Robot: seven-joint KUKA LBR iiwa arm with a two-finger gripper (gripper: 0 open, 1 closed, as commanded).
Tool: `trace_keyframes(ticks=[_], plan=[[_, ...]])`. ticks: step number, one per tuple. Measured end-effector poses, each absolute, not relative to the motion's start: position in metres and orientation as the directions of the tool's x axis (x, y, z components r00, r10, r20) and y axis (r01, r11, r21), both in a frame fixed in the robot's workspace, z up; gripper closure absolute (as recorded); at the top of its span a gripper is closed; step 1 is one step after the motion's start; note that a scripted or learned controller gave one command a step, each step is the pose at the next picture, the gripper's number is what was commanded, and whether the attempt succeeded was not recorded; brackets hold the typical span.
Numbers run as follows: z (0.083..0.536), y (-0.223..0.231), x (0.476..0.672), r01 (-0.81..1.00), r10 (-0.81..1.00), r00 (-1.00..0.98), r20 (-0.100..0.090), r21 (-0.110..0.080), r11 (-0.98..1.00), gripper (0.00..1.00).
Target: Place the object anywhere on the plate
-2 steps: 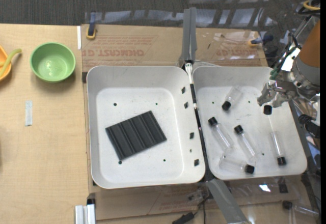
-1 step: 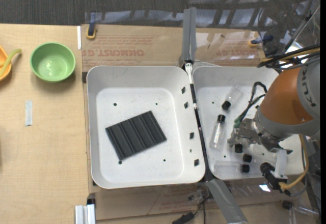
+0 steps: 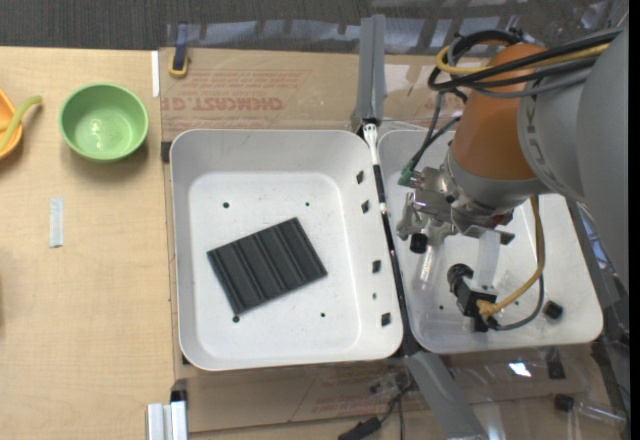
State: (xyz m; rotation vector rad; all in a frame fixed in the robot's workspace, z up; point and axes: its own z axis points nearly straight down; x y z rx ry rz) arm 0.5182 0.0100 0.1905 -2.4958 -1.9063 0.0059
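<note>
Reaching in from the right, grey arm (image 3: 560, 108) hung over the right bin (image 3: 572, 320), with the left bin (image 3: 185, 258) just beside it and holding only a dark ribbed plate (image 3: 267, 264) lying flat, long axis slanting from lower left to upper right. Away on the bare bench, well left of both bins, a green bowl (image 3: 104, 122). Gripper (image 3: 425, 253) low near the right bin's left wall, grip impossible to tell; object not made out, probably hidden beneath the wrist, so a likely carry leftward over the shared wall to the plate.
</note>
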Motion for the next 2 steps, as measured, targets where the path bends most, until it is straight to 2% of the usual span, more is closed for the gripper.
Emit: trace_keyframes(ticks=[1, 2], plan=[[0.180, 0.119, 0.530, 0.897, 0.897, 0.441, -0.006, -0.004, -0.441, 1.00], [0.122, 0.202, 0.476, 0.918, 0.918, 0.396, -0.006, -0.005, -0.396, 1.00]])
